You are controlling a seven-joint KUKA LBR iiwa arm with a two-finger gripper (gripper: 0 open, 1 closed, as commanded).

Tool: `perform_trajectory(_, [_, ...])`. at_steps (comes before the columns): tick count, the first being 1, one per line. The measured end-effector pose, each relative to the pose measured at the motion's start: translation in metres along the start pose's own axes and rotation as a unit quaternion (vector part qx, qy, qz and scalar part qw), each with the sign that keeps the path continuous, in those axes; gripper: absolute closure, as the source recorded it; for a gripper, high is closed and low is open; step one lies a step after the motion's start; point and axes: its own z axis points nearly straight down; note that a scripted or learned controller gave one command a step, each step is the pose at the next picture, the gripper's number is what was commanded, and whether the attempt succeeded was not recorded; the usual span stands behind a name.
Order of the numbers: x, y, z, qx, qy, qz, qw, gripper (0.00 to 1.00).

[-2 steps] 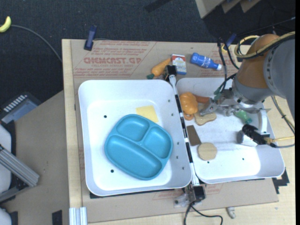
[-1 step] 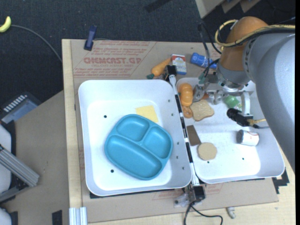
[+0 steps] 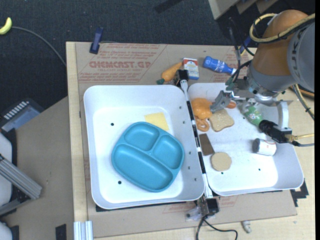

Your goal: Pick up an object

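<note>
Camera view: the gripper point(image 3: 220, 102) is hovering low over the upper left part of the right bin point(image 3: 280, 179), with the arm point(image 3: 280, 39) reaching in from the right; the jaws are looking parted, nothing between them. Directly under and beside the fingertips the toast slice point(image 3: 221, 120) is lying flat on the bin floor, touching the orange toy point(image 3: 201, 110) on its left; I am taking the toast as the likely target. Judgement: it is looking like a light, stiff plastic play-food piece, thin and flat, so a top-down pinch is likely to slip off its faces; gripping across its narrower width at the edges is seeming the better hold. Its long axis is running roughly from upper left to lower right, one end pointing toward the orange toy. Nearby, the round cookie point(image 3: 220, 161) is sitting lower in the same bin, well apart, equally flat. The green object point(image 3: 252, 114) is lying partly under the wrist. In the left bin point(image 3: 95, 109) the blue divided plate point(image 3: 147, 156) is resting beside a yellow slice point(image 3: 157, 120)
</note>
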Motion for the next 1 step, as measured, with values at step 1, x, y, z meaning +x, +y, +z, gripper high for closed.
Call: perform_trajectory(1, [-0.0436,0.0588,0.1027,0.001,-0.001,0.000,1.0000,0.00])
